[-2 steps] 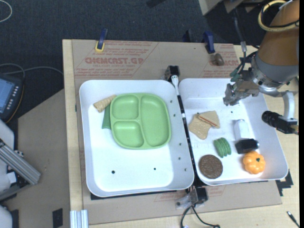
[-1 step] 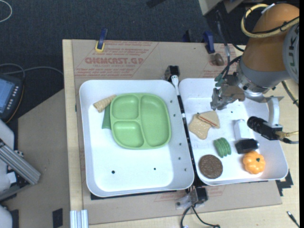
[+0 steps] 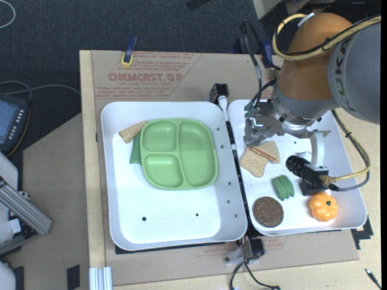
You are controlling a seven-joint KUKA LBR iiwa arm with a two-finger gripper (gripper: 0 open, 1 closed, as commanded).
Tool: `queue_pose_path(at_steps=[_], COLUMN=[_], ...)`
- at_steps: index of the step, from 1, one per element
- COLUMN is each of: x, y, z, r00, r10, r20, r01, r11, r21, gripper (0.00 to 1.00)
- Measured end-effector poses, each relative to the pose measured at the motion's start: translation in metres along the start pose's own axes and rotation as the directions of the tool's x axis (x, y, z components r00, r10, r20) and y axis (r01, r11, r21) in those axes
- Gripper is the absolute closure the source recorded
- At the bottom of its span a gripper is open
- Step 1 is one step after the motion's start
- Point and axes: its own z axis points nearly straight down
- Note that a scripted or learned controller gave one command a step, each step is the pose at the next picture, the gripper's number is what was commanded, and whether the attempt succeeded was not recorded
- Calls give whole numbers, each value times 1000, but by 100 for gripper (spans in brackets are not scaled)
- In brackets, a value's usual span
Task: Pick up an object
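We see the gripper (image 3: pixel 259 133) low in the right bin (image 3: pixel 354 213), just above the bread (image 3: pixel 259 159). We cannot tell if it is open.

The light is even and quite bright, and it seems to come from above. The 2 white bins (image 3: pixel 121 210) are the brightest areas, nearly washed out on their floors, with little texture visible. Shadows are soft and short; a dim one lies under the arm (image 3: pixel 314 59) at the upper right of the frame. The dark carpet (image 3: pixel 72 11) in the upper left stays dull and grainy. The orange band (image 3: pixel 311 41) has a mild sheen. Focus is acceptable in the center, slightly soft toward the edges.
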Motion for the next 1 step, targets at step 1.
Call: queue_pose_path(at_steps=[1], x=[52], y=[-14], z=[3], r00=[1000], r10=[1], r20=[1], r01=[-1], r11=[1000], r21=[0], gripper=[100])
